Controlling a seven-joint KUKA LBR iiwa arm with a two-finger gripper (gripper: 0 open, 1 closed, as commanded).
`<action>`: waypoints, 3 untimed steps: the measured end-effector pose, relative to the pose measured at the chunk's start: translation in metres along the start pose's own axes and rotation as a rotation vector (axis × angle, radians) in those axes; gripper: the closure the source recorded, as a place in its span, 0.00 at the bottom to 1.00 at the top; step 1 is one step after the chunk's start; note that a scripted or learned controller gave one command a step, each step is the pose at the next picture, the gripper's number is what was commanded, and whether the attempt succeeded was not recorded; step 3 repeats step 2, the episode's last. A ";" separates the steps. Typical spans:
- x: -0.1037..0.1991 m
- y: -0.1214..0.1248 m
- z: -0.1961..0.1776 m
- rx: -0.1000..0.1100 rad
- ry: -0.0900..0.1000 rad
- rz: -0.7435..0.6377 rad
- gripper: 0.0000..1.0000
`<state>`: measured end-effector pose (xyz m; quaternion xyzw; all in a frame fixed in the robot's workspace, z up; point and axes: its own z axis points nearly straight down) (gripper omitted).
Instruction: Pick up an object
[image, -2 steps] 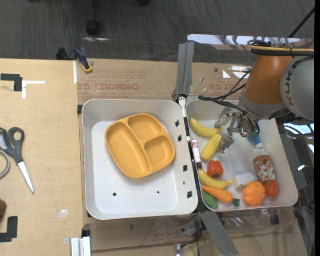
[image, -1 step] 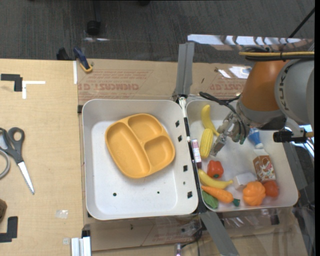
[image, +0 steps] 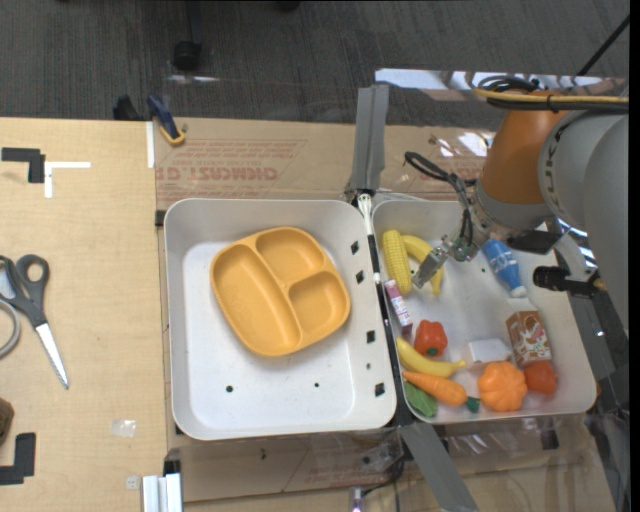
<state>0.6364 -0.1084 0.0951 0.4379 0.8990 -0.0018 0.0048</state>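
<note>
The end effector hangs low in the right bin, its fingers spread and pinching nothing. The corn cob lies just beside it, toward the divider. No grasp is made yet; closing and lifting remain.

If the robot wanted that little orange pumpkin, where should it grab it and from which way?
Probably straight from above, fingers closing across the round middle of the pumpkin. It sits low in the right bin, near the front wall, with a carrot touching one side and a red item at the other. So the fingers would best close along the front-to-back line, where there seems more room.
</note>
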 end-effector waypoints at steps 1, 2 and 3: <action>0.001 0.002 -0.010 -0.001 0.000 -0.006 1.00; 0.028 0.033 -0.141 0.002 0.008 0.146 1.00; 0.028 0.033 -0.141 0.002 0.008 0.146 1.00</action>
